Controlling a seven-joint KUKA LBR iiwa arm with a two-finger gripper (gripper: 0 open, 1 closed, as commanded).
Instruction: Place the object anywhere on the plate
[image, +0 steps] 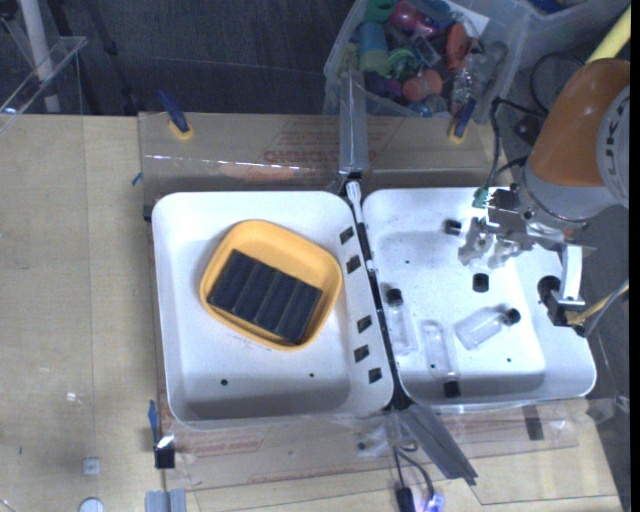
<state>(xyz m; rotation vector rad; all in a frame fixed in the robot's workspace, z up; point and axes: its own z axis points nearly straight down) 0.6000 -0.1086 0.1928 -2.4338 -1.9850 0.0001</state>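
**Bottle in right bin, gripper above it**

Clear plastic bottle (484, 326) w/ black cap lies on its side in right bin (560, 375). Gripper (487, 240) hangs just above-left of bottle, apart; grip state can't be told. Yellow plate (225, 262) sits left of bottle.

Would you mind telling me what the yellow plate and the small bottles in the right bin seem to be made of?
The square yellow plate looks like matte moulded plastic: even colour, soft rounded rim. The small clear bottles with black caps look like glossy transparent plastic or glass; the white bin floor shows through them.
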